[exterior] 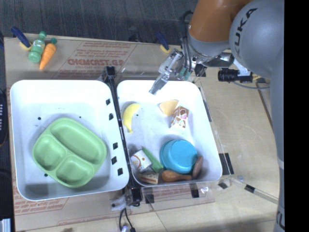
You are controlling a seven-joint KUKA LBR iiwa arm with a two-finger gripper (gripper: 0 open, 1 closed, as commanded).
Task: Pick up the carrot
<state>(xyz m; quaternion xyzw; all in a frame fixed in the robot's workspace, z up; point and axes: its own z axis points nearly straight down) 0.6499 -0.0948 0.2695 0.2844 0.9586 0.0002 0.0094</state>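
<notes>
The arm (pixel 251 28) hangs over the right bin's (pixel 207 124) far rim, nowhere near done. Its gripper (pixel 164 79) looks spread open, gripping nothing. The carrot (pixel 47 56) sits untouched way off on the bench's far-left corner, outside both bins.

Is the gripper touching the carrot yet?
Apart. The camera view shows the gripper over the right bin's far rim, while the carrot lies outside the bins, far corner.

Grey KUKA arm (pixel 258 28), orange band (lettering black), silver gripper (pixel 161 81).
</notes>
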